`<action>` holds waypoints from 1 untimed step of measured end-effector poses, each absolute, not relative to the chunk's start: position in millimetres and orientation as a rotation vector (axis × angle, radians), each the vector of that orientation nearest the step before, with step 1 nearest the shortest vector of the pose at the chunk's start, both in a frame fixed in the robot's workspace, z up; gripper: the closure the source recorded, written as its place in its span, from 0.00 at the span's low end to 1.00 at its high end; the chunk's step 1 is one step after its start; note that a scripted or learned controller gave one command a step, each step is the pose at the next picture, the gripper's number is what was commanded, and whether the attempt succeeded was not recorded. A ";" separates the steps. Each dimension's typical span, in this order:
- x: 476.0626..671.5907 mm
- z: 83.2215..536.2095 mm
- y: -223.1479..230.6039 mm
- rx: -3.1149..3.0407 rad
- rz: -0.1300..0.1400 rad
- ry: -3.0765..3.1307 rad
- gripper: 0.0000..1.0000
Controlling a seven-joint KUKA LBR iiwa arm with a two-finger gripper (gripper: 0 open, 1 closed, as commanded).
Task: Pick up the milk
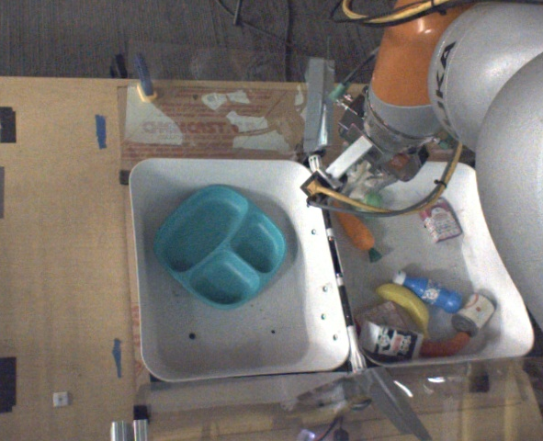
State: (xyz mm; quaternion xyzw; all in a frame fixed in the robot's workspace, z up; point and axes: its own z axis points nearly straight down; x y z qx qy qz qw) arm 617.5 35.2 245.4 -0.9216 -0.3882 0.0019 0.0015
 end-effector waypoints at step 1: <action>645.1 272.9 51.4 -3.080 -0.002 -0.615 1.00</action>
